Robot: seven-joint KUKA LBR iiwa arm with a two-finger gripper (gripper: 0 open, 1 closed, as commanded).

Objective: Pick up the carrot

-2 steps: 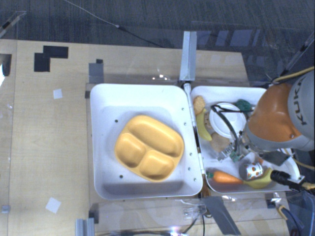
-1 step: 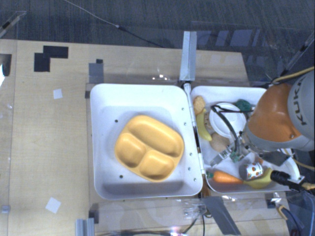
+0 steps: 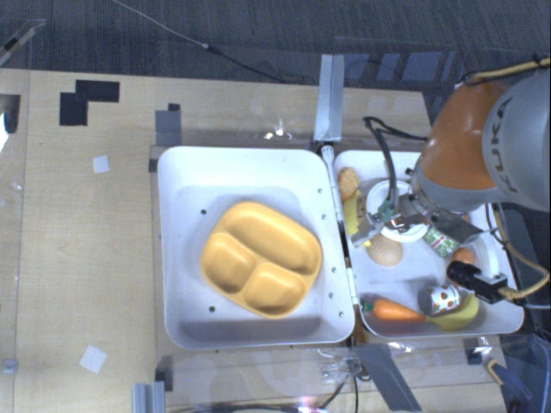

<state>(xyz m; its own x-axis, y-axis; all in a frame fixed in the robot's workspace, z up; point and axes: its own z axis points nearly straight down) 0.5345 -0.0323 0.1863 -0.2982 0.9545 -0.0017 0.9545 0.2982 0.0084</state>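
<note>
The carrot [image 3: 395,311] is lying along the near wall of the right bin [image 3: 508,321]. The gripper [image 3: 389,224] hangs over a beige egg-shaped thing [image 3: 385,251] farther back; can't tell about its jaws.

The arm [image 3: 495,140] is seen entering from the right, its grey upper housing and broad orange band filling the far right part of the view. The wrist is angled down and to the left from that band, and dark cables are looped over its left side. The gripper [image 3: 389,224] is positioned low at the end of the wrist, left of the orange band, but its metal parts are crowded together beneath the wrist and the state of its tip cannot be made out.
</note>
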